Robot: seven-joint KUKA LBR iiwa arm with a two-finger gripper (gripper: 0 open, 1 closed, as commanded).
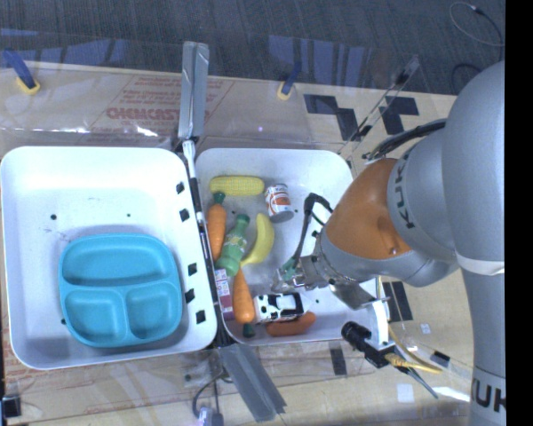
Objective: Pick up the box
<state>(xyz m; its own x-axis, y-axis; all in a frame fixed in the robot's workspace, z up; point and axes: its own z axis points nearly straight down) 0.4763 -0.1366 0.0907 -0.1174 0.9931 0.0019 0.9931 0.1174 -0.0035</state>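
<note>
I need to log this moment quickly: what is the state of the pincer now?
Pincer: low in the right bin, above the box; open or closed cannot be told.

- The grey arm [475, 176] is reaching in from the right side of the camera view, its thick upper link running down that edge.
- The orange band [364, 220] above the wrist is bulging toward the left, with the grey wrist section [364, 269] sitting just below it.
- The wrist is pointing down and to the left.
- The gripper [289, 278] is hanging low at the wrist's left end; its tips are too small and dark to make out.
</note>
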